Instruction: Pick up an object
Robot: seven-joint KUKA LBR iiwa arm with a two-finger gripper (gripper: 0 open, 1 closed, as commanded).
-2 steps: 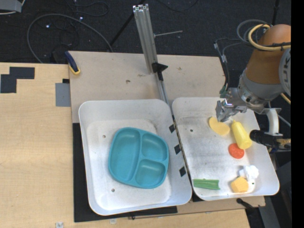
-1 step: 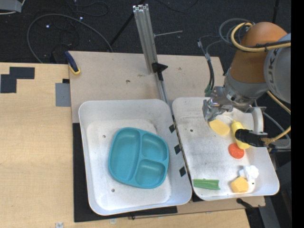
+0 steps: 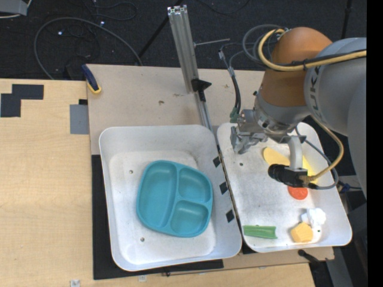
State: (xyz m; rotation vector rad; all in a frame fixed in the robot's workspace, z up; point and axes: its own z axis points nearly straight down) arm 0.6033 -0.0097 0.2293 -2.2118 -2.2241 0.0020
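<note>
Your bench (image 3: 42, 178) is pale wood against a dark floor strewn with cables, and two shallow white bins sit side by side on it. The left bin (image 3: 119, 244) holds a teal divided plate (image 3: 175, 198), lying flat near the middle. The right bin (image 3: 257, 190) holds the loose pieces: a green block (image 3: 260, 232) at the near edge, an orange-yellow chunk (image 3: 302, 233) beside a small white item (image 3: 316, 216), a red-orange round piece (image 3: 298, 191) and a yellow flat shape (image 3: 276, 156) partly hidden by the arm. The gripper (image 3: 242, 139) hangs over the far left part of the right bin, with nothing visible between its fingers; you cannot tell their spread. An aluminium post (image 3: 184, 46) stands behind the bins, and a blue-and-yellow tool (image 3: 91, 79) lies far left.
</note>
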